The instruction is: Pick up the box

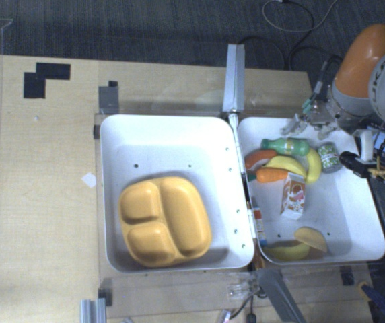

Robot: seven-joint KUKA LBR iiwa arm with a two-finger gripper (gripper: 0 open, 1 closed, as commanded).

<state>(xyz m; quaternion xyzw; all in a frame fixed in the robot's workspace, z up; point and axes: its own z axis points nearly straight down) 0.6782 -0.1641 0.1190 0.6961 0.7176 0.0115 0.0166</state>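
Two white bins (112,180) sat on wood. Right of middle lay the box (293,195), looking light and squashy; pinch its long sides. I could not tell the claw's (311,120) state.

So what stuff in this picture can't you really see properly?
- Gripper: small and blurry at the right bin's far edge; I can't tell how it is set.
- Box: the print on it is too small to read.
- Can: its label is too blurry.
- Arm: cut off by the camera view's right edge.
- Lower banana: partly covered by a tan piece.
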